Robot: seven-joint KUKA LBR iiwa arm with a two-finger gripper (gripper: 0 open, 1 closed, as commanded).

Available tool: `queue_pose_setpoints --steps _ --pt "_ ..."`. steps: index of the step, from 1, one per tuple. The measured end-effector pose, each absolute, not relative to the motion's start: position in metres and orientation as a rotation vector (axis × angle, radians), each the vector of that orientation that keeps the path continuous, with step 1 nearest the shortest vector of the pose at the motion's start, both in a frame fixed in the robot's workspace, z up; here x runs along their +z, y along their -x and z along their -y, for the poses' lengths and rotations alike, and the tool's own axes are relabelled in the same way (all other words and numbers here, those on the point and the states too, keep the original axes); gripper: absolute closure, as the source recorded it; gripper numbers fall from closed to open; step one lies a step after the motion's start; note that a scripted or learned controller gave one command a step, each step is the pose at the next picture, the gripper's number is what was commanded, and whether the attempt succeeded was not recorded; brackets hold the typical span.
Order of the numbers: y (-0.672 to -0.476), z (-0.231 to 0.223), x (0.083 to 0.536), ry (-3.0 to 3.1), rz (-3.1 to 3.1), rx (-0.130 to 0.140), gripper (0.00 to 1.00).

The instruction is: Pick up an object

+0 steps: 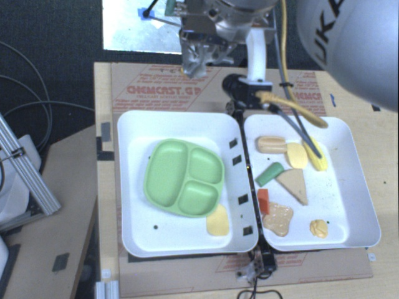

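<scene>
Cardboard-topped bench (156, 89), dark floor (50, 17)

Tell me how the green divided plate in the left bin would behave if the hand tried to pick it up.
The plate looks like stiff moulded plastic, so it probably won't flop. It lies flat and wide in the left bin, so fingers likely need its thin rim, and its smooth surface may slip. It seems light for its size; a push would probably slide it toward the yellow piece beside it.

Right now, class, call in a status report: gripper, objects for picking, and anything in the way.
Gripper raised behind the bins, nothing seen in it. Toy foods lie loose in right bin; green tray and yellow piece in left bin. Nothing blocking.
</scene>
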State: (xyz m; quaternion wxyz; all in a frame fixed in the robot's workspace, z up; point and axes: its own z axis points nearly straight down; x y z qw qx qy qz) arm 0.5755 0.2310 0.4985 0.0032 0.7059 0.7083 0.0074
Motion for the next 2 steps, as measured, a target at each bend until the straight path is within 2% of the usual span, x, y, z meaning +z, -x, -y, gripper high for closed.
queue_pose_setpoints --steps 1,2 --pt "-0.621 -0.149 0.421 -2.23 -2.212 -0.008 1.0" --pt "-0.616 -0.24 0.409 -2.211 -2.235 0.004 1.0"
